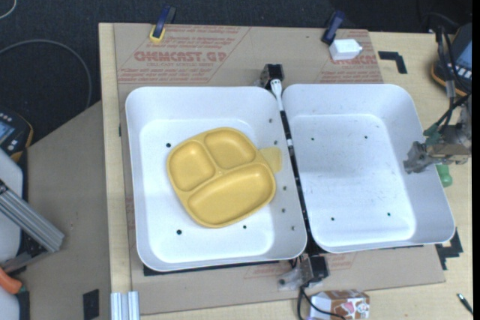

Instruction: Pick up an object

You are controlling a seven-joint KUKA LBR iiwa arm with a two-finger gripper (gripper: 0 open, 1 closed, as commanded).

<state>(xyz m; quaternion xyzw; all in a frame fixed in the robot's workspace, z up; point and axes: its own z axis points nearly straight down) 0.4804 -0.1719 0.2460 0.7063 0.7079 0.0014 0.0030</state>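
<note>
The yellow plate (220,176) lies flat in the left bin (142,116), well away from the end effector (421,158), across the right bin (352,161). The end effector sits at that bin's right rim; I cannot tell its grip state. Both bins rest on the worktop (225,49).

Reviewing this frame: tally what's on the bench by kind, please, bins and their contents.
White bins: 2, left and right
Yellow divided plates: 1, in the left bin
Total: 3
</note>
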